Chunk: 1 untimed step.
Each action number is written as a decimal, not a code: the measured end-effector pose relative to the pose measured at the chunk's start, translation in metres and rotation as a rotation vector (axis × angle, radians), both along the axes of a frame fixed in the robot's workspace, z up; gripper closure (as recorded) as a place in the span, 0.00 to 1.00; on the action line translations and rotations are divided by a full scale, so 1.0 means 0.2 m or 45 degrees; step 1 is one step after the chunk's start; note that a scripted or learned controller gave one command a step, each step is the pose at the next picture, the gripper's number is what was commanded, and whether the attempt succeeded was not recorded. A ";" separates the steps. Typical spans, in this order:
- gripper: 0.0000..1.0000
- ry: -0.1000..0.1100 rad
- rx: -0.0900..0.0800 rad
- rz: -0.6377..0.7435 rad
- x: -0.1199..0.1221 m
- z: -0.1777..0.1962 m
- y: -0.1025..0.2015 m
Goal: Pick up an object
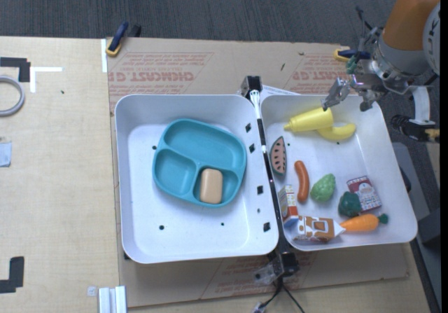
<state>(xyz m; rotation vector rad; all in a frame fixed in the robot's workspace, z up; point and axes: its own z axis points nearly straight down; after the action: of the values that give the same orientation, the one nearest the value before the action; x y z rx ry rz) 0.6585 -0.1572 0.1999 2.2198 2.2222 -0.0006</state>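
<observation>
Two white bins sit side by side on a bench. The gripper (348,92) hangs over the far edge of the right bin (394,147), fingers spread a little w/ nothing between them. Just below it lies a yellow squeeze bottle (310,120), touching a banana (337,131). The bottle looks like light, smooth plastic – prob. slippery and tapered, so best gripped across its wider body, not the nozzle end. The left bin holds a teal divided plate (199,161) w/ a bread roll (211,185).
</observation>
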 end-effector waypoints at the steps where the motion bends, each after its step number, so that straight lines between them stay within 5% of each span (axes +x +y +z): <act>1: 0.00 0.001 0.000 -0.189 -0.30 -0.54 0.24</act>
<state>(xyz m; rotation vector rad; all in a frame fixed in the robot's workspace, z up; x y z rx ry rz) 0.5978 -0.1097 0.0921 2.3788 2.0517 -0.0011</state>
